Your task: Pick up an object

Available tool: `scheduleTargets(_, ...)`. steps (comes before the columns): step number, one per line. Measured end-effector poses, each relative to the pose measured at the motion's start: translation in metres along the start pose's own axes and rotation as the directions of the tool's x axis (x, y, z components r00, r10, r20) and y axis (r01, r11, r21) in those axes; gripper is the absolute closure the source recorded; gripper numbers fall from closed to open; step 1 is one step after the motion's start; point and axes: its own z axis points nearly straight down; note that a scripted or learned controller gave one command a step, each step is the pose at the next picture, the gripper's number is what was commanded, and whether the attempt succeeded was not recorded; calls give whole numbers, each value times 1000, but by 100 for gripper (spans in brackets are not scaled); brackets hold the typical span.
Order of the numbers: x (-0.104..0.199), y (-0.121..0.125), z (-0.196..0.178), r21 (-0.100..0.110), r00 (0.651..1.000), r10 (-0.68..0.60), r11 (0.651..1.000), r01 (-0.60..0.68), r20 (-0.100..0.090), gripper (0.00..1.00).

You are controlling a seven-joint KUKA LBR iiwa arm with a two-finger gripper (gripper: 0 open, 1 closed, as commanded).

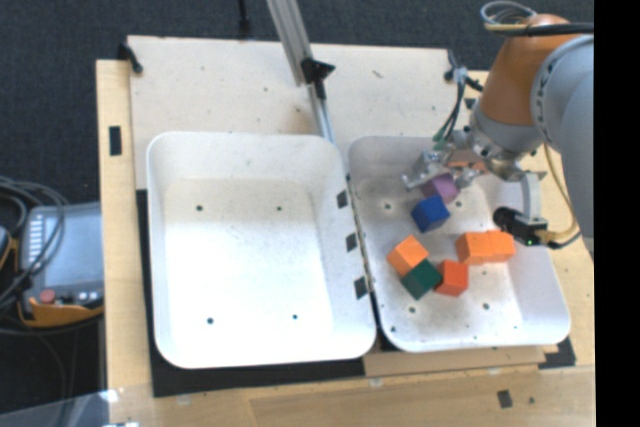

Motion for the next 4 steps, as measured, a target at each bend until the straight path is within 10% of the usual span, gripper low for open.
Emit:
scheduleTargets(1,-1,2,-11,-6,1000,0,1000,0,1,100)
scheduleTargets(4,-5,3,-145,19,1000,-7,1000,7,-6,100)
